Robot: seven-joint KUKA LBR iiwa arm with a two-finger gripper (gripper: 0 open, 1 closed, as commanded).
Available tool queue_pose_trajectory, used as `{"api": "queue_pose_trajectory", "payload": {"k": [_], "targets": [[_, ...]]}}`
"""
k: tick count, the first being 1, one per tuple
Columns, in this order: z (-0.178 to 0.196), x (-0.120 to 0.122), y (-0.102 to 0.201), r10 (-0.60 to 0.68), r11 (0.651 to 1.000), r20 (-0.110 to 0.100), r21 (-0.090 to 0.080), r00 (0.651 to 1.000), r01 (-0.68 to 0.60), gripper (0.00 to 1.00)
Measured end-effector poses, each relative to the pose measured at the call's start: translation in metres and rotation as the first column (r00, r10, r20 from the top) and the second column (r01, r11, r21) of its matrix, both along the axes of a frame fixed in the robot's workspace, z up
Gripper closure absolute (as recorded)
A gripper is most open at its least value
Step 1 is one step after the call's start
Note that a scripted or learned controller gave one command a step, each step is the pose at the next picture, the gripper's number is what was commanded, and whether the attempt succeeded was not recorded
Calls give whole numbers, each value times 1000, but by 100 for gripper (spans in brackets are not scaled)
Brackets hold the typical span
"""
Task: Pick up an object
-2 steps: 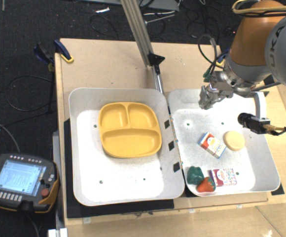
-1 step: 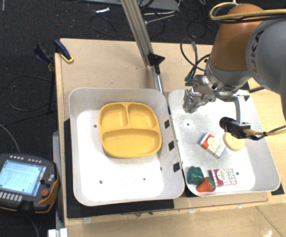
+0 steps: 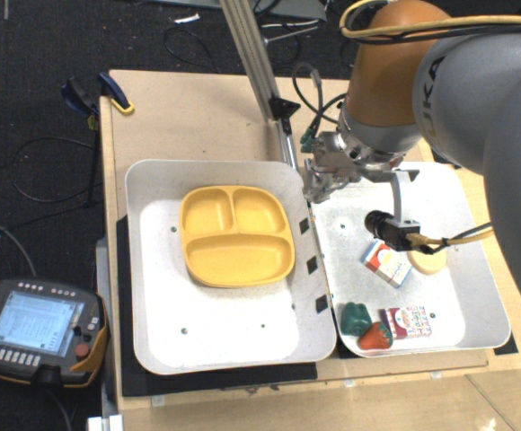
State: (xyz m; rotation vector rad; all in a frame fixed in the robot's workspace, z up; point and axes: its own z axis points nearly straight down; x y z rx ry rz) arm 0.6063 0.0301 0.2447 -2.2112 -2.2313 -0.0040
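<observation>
The counter appears to be matt, pale wood or board. Both bins look like smooth white plastic, faintly speckled. A yellow plate of smooth, slightly glossy plastic is seen in the left bin. The arm is finished in satin grey with a glossy orange band. The small cartons look like printed card.

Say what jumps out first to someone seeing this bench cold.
The yellow divided plate alone in the left bin, bright against the white. Then the arm's orange band looming over the right bin, where small things cluster at the near end: a small carton, a green piece and a red piece.
</observation>
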Motion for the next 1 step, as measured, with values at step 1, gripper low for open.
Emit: {"api": "queue_pose_trajectory", "payload": {"k": [1], "targets": [[-7, -7, 48, -1, 1000, -3, -1, 1000, 1, 100]]}}
